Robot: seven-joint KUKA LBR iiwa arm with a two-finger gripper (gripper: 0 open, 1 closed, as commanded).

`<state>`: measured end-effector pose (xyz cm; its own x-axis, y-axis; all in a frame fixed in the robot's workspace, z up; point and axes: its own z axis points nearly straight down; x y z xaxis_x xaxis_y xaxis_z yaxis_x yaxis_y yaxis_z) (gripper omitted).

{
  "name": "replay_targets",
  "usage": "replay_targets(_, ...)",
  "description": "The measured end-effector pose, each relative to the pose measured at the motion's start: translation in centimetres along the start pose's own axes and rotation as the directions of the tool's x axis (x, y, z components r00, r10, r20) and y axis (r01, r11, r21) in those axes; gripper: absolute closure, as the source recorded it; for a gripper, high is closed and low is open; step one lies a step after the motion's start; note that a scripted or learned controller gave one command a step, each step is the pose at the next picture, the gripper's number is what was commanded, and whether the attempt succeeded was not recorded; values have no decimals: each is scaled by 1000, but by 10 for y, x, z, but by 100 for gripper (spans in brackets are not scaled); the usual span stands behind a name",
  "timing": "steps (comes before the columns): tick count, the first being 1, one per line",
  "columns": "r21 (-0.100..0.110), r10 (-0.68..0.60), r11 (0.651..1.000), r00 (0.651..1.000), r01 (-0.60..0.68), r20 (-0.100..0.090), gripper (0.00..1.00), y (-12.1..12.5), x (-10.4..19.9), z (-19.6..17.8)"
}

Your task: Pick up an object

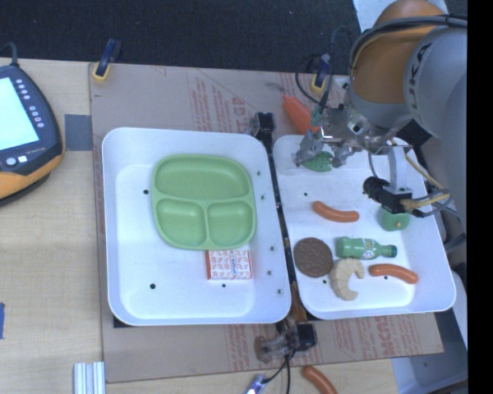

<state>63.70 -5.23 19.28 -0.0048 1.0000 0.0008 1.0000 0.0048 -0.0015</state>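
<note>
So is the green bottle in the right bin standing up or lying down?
Lying down. The green bottle rests on its side on the right bin's floor, white cap pointing right.

One camera looks down on me from above the bench (49, 253), at a slant and fairly far off. It takes in both bins, the left bin (123, 220) and the right bin (431, 290). My arm (411, 48) enters from its right.

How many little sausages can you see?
3. One sausage lies mid right bin, another near its bottom right corner, a third on the cardboard below the bins. The arm may hide more.
</note>
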Motion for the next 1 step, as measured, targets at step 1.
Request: replay_targets(1, 1, 0, 1000, 1000, 0, 0, 100, 1, 36, -17)
